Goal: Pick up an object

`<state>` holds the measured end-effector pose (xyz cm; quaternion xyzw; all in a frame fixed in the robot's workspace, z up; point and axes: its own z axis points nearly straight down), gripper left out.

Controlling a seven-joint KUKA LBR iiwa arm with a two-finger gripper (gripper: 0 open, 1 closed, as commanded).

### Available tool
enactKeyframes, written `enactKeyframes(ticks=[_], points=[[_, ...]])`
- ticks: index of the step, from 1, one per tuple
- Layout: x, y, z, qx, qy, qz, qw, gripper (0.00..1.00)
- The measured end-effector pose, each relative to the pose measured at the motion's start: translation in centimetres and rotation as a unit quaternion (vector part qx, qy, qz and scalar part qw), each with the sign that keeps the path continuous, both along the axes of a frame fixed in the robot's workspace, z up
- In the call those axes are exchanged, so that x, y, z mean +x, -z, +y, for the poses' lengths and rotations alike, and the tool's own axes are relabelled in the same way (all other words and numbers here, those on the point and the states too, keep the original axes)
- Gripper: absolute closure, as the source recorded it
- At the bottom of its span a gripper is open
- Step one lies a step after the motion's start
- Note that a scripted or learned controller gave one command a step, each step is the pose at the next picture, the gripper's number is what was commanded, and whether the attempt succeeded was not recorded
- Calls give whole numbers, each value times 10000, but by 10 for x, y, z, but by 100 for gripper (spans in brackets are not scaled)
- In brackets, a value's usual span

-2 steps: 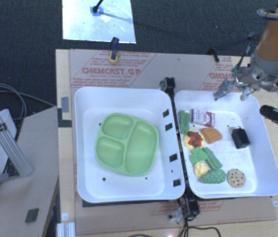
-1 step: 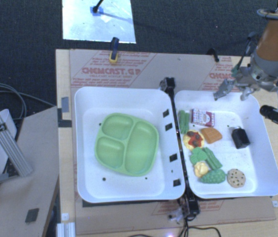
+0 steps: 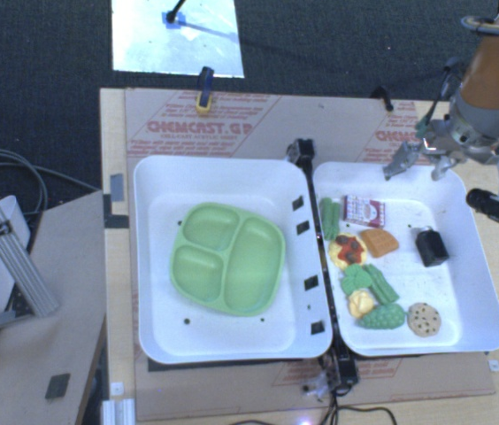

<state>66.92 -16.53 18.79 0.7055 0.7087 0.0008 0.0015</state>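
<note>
Right bin (image 3: 472, 321), white and shallow, holds a loose cluster of toy food, approx 9 pcs. One red-and-white carton (image 3: 363, 211) lies near the bin's back. One orange wedge (image 3: 379, 241) sits just in front of it. One slim green pod (image 3: 329, 218) lies along the left wall, beside the divider. One small pizza piece (image 3: 349, 250), red w/ yellow, touches the orange wedge's left side. Two green veg pieces (image 3: 366, 281) lie below the pizza, pressed together. One yellow lump (image 3: 361, 303) sits just under them. One bumpy green piece (image 3: 382, 317) lies at the front, touching the yellow lump. One round cookie (image 3: 424, 319) w/ dark chips sits just right of it. One black block (image 3: 431, 246) lies apart from the rest, toward the right wall.

Gripper (image 3: 422, 159) hangs over the right bin's back rim, well apart from the food cluster. Its two metal fingers (image 3: 398, 161) are spread w/ a clear gap between them, nothing pinched, touching no item. Arm (image 3: 497, 78), grey w/ orange band, comes in from the upper right.

Left bin (image 3: 157, 255), also white, holds one green divided tray (image 3: 228, 257), 3 compartments, sitting near the middle. Both bins rest side by side on a cardboard sheet (image 3: 205, 127) w/ red print. One yellow-and-blue clamp (image 3: 204, 92) grips the sheet's back edge.
</note>
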Motion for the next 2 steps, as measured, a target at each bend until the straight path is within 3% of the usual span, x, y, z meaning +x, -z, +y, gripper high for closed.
enactKeyframes(ticks=[1, 2], points=[[-66, 108, 26, 14, 19, 43, 10000, 0], [-62, 92, 24, 2, 17, -10, 10000, 100]])
